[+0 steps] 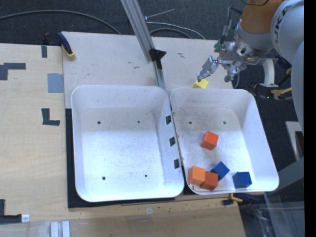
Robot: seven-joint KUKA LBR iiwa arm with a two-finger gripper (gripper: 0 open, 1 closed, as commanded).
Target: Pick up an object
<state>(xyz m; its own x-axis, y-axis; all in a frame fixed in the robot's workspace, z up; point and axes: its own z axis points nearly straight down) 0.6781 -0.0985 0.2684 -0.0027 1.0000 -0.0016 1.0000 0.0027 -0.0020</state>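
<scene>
Blocks in the right bin look light, rigid; grip flat opposite faces. Gripper open, empty.

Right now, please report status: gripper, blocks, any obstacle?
Gripper above right bin's far rim, holding nothing visible. Five blocks in right bin, nearest one orange. Path down looks clear.

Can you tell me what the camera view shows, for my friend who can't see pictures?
A grey and orange robot arm holds its gripper above the far edge of the right white bin, near a small yellow piece on the bench. That bin holds three orange blocks and two blue blocks. The left bin sits beside it.
</scene>
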